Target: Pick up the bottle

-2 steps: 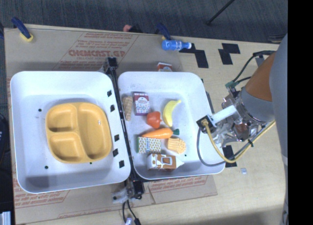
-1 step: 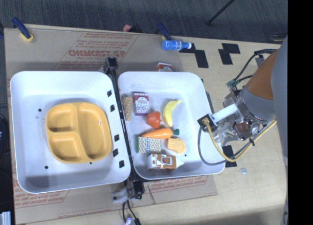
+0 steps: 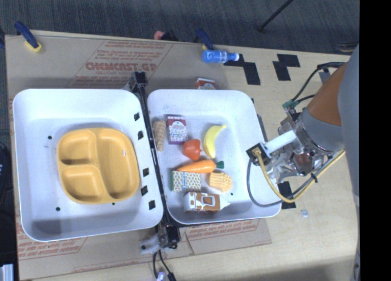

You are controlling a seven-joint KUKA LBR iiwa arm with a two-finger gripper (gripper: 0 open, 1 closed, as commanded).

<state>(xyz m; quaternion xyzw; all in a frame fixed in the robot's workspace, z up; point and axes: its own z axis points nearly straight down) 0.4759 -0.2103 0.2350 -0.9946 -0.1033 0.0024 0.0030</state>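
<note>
The grey arm (image 3: 333, 112) with its orange band rises closest to the lens at the right, and below it the claw (image 3: 292, 165) hangs over the right rim of the right bin (image 3: 259, 197), amid looped yellow cable; whether its fingers stand apart or together I cannot tell. No object shows between them.

Just to its left, inside that bin, lies a cluster of toy food: a yellow banana (image 3: 212, 139) upright near the middle, a red tomato-like piece (image 3: 192, 148) touching it, an orange carrot (image 3: 197, 166) lying across below them, a corn cob (image 3: 220, 181) and a patterned green-and-white packet (image 3: 186, 181) beneath the carrot, and a small carton (image 3: 204, 201) near the front wall. A red box (image 3: 176, 129) and a tan ridged piece (image 3: 159, 134) sit toward the bin's left side.

The left bin (image 3: 36, 212) holds a yellow divided plate (image 3: 98, 165).

The bottle (image 3: 218, 57), blue with a pale cap end, lies on its side on the tabletop (image 3: 269, 255) beyond the bins, well apart from the claw, near black tape marks (image 3: 249, 71)
</note>
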